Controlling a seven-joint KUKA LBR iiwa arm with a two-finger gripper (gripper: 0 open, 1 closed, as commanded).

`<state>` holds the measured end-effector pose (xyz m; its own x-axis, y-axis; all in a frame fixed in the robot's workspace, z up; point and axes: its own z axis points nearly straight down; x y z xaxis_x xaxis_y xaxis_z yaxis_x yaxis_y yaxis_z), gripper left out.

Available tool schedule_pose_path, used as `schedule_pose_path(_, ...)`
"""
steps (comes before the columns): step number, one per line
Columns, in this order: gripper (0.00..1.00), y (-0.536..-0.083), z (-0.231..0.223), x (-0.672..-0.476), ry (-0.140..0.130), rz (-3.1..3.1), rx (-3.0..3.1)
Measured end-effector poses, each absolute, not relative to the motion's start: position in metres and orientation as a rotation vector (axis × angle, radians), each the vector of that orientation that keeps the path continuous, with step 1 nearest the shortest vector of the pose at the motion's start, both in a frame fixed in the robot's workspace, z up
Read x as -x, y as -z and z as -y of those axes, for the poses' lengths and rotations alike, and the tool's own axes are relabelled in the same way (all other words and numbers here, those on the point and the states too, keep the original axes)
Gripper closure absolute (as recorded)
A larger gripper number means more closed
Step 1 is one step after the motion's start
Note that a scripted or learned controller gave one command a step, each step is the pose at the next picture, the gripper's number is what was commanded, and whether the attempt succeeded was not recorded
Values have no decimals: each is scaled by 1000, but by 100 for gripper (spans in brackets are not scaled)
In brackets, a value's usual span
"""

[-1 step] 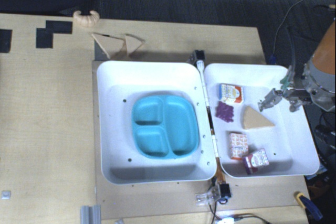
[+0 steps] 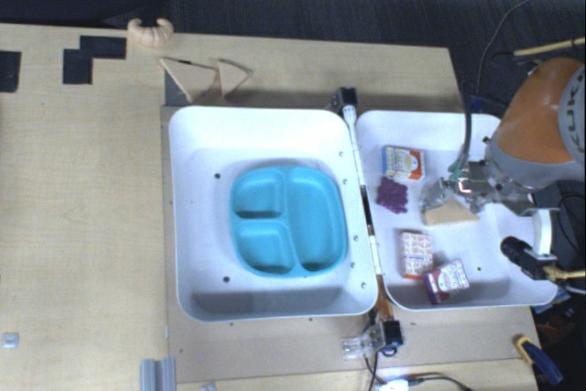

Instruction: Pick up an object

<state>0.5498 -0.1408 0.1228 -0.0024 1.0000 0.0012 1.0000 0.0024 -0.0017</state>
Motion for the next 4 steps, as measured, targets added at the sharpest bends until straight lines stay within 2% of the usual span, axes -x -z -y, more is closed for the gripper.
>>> schedule_pose_path(1,0,-87,138,-499,9,2229,2223)
schedule_pose_path(2,100,-99,138,-501,14,2233,2227)
schedule_pose_path(3,0,-99,138,-501,13,2233,2227)
schedule_pose_path(4,100,-110,137,-503,18,2236,2227)
